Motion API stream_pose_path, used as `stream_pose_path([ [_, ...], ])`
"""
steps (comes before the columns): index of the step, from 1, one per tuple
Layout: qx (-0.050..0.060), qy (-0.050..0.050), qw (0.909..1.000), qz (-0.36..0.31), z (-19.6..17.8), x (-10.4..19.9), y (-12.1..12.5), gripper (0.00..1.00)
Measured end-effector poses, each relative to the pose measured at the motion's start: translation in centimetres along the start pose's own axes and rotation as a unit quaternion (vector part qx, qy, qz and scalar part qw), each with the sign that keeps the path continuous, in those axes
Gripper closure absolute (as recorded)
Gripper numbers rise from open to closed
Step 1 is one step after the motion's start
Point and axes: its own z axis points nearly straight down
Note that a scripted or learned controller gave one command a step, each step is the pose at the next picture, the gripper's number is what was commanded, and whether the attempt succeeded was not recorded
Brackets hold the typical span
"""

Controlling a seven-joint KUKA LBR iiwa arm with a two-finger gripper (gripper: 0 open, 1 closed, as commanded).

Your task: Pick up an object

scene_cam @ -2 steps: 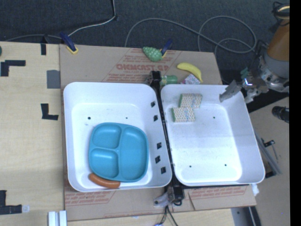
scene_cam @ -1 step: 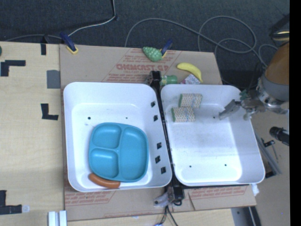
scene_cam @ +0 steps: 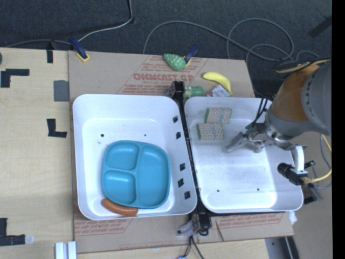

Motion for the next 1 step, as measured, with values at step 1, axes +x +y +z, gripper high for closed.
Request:
stream_pose_path([
  [1,0.002,0.001,1.0,-0.001,-0.86,9.74,2.46,0.0],
])
